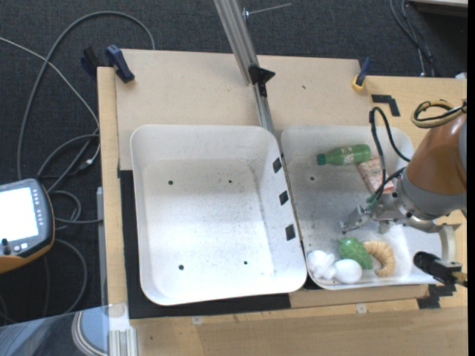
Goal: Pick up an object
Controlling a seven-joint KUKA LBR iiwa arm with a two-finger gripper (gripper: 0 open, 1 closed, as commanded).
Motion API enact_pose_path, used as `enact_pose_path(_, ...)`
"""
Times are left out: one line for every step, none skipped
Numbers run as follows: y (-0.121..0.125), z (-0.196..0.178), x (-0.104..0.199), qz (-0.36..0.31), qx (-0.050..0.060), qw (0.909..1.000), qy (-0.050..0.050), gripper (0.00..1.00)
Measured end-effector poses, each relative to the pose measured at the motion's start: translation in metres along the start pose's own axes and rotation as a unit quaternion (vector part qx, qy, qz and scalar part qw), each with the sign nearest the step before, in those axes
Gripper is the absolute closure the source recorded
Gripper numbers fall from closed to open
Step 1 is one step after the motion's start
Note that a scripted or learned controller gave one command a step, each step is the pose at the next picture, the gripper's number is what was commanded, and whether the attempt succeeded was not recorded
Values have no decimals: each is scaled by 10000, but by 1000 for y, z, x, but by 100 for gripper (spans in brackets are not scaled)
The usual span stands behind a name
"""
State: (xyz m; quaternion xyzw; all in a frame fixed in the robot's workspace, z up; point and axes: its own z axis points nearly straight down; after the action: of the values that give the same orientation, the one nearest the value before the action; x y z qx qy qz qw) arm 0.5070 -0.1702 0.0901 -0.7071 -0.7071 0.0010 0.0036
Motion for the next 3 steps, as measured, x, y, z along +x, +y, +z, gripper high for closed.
enact_pose_path(2, -13, 0, -2, -35, 10000, -8, 100)
enact_pose_path(5, -57, -2, -6, -58, 10000, -27, 100)
enact_pose_path(8, -121, 1, -12, -75, 10000, -31, 100)
